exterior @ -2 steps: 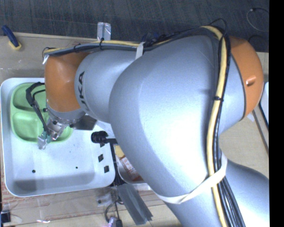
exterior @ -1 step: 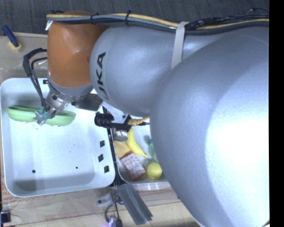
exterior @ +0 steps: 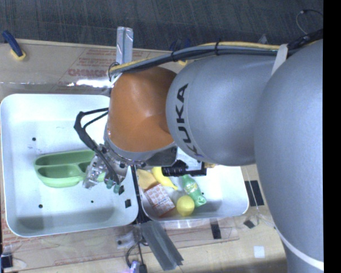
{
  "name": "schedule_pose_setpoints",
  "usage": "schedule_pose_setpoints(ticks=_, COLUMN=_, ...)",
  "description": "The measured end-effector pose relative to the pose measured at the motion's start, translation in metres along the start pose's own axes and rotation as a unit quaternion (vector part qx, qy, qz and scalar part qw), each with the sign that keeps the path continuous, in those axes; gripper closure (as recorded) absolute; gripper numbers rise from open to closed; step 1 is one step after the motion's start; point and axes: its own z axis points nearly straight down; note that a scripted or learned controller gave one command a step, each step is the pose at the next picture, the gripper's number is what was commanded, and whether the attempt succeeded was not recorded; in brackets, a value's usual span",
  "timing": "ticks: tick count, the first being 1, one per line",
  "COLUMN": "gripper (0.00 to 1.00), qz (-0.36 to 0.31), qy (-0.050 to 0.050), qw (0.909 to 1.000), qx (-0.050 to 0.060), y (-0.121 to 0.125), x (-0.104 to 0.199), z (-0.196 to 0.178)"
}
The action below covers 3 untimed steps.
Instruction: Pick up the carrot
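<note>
The left white bin (exterior: 17, 152) is holding a green dish (exterior: 59, 168); your gripper (exterior: 102, 175) is hovering at its right end (grip state unclear). I cannot make out the carrot.

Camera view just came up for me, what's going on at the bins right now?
The KUKA arm reaches in from the right and hangs low over the left bin, its gripper right at the end of a green dish lying there. No carrot can be made out in this frame. The right bin sits mostly under the arm; a yellow lemon-like fruit, a green bottle and a small patterned packet show along its near side.
</note>
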Motion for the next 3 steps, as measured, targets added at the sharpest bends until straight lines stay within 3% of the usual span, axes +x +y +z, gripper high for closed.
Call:
schedule_pose_setpoints(ticks=1, gripper=1.0, qz=-0.111, qy=-0.001, qw=0.9939, qx=0.0, y=0.04, x=0.016, z=0.027)
schedule_pose_setpoints(ticks=2, gripper=0.0, qz=-0.111, qy=-0.001, qw=0.9938, qx=-0.001, y=0.041, x=0.016, z=0.026)
schedule_pose_setpoints(ticks=3, gripper=0.0, qz=-0.092, qy=-0.005, qw=0.9958, qx=-0.003, y=-0.016, x=-0.009, z=-0.064)
